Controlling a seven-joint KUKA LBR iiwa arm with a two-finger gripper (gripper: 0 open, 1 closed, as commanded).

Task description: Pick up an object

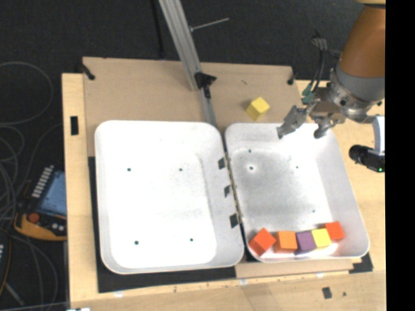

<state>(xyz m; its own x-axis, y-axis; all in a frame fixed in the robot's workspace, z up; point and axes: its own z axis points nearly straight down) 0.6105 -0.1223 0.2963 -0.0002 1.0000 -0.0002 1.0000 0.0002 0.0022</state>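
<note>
Jaws hang spread and empty above the far rim of the right bin. Down at that bin's near edge sit five blocks in a row: red block, orange block, purple block, yellow block, second red block. A yellow cube rests on the bench just beyond the bin.
</note>
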